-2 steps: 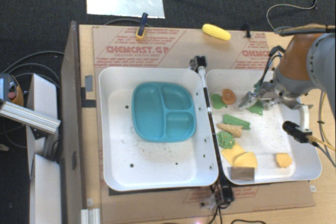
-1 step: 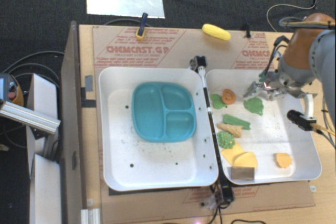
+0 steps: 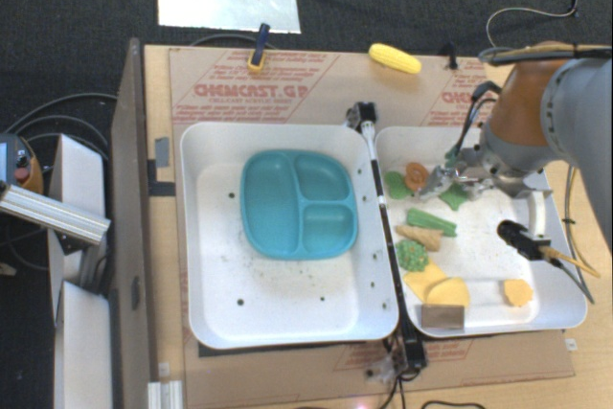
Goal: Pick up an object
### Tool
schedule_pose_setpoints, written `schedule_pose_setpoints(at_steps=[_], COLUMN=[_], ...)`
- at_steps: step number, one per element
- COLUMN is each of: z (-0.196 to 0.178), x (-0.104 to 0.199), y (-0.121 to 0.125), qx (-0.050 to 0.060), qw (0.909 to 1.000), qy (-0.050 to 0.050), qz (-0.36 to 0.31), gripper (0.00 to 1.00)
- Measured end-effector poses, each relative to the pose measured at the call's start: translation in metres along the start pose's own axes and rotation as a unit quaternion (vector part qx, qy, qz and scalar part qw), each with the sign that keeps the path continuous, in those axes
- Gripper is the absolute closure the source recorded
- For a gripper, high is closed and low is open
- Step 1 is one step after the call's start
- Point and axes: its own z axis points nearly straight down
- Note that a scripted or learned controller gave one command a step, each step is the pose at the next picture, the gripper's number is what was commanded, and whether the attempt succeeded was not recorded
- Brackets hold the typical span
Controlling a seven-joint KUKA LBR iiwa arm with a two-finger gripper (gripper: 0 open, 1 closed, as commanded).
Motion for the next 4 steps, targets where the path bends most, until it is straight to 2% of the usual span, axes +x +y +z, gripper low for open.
schedule_pose_setpoints(at_steps=[1, 2, 3, 4], z=[0.001, -0.002, -0.012, -0.012], x=[0.047, -0.025, -0.021, -0.021], y=[-0.067, 0.018, 0.017, 0.016], qx=[0.002, -0.006, -0.004, -0.003], qw=[1.0, 1.0, 1.0, 1.0], qy=[0.001, -0.004, -0.002, -0.002], qz=[0.002, 0.003, 0.001, 0.001], gripper=[0.0, 0.0, 1.0, 0.0])
